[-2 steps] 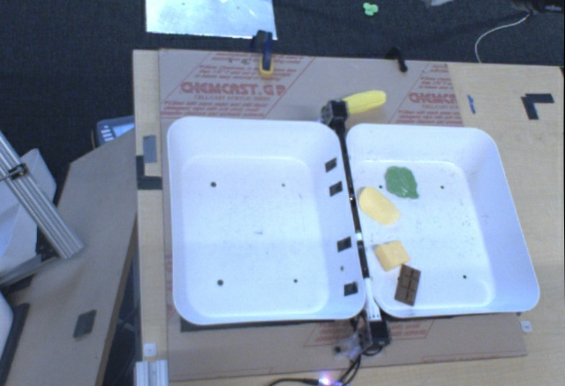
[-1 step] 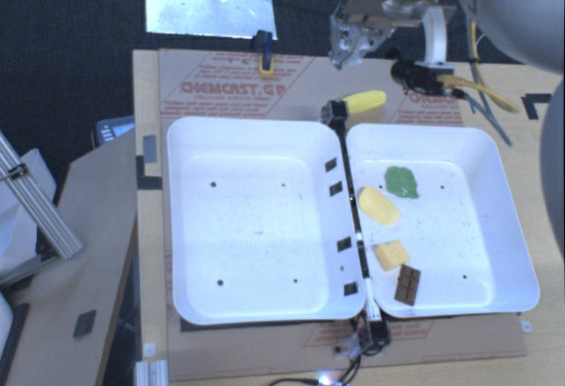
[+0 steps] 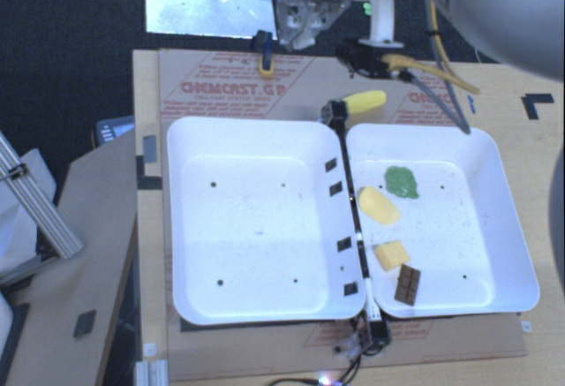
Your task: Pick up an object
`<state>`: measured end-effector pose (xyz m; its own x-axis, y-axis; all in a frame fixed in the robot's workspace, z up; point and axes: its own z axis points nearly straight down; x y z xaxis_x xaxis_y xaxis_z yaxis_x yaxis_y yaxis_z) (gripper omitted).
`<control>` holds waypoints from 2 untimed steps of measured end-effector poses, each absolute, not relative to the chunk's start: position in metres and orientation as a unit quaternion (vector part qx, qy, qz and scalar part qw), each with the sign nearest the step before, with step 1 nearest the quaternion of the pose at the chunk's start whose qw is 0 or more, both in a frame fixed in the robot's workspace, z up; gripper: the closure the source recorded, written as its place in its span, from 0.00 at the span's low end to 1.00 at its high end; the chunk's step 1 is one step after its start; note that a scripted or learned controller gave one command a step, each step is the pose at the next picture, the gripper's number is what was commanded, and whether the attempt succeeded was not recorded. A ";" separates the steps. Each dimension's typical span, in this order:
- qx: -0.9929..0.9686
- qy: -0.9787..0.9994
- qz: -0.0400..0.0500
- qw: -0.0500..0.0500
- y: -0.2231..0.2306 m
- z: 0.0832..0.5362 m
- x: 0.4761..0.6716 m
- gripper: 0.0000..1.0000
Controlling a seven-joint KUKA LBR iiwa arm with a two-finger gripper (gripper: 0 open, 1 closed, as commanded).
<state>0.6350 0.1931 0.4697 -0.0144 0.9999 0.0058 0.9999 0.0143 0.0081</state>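
Several small objects lie in the right bin (image 3: 494, 225): a green flat piece (image 3: 402, 182), a pale yellow oval piece (image 3: 378, 206), a yellow block (image 3: 392, 254) and a brown chocolate-like bar (image 3: 407, 284). All sit in the bin's left half, close to the divider. My gripper (image 3: 302, 22) hangs high above the bench's far edge, behind both bins and well away from the objects. Nothing shows beneath it.
The left bin (image 3: 256, 216) lies beside the right one. A yellow-handled tool (image 3: 357, 103) lies on the cardboard behind the bins' seam. A small blue and yellow clamp (image 3: 265, 56) stands at the back. Cables (image 3: 433, 75) trail at the back right.
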 end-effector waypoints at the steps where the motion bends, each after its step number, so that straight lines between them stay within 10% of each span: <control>1: 0.706 0.709 0.003 0.002 0.186 0.504 0.670 1.00; 2: 0.704 0.710 -0.006 -0.004 0.219 0.331 0.657 1.00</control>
<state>0.6565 0.2191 0.3313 -0.0078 1.0000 -0.0025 0.9999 0.0077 -0.0137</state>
